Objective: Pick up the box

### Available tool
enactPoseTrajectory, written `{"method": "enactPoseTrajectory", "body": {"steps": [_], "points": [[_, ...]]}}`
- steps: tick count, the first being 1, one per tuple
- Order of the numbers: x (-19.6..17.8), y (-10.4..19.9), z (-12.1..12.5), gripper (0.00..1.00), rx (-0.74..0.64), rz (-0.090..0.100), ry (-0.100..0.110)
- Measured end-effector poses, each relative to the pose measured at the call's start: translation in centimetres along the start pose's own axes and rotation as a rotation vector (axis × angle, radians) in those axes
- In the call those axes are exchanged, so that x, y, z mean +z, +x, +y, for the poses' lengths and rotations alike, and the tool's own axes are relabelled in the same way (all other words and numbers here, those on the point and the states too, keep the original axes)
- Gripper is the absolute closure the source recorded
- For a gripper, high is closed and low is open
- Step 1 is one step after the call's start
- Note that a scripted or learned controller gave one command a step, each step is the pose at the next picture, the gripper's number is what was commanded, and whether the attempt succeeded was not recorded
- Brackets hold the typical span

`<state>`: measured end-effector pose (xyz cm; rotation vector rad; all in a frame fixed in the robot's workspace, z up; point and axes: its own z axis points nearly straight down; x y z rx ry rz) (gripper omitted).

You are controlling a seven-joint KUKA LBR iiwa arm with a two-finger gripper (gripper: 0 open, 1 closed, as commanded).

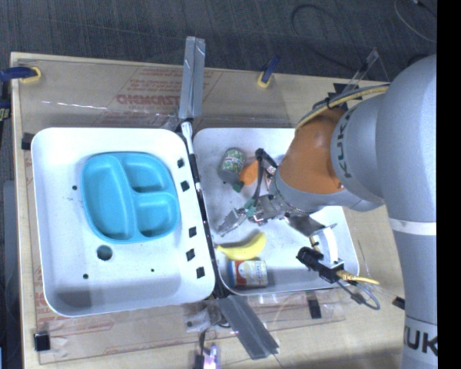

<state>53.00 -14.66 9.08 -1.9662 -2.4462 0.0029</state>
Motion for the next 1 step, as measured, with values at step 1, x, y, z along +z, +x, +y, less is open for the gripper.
{"method": "enactPoseTrajectory", "body": {"steps": [1], "points": [[-0.99, -0.01, 0.04, 1.0, -0.005, -0.001, 0.0]]}}
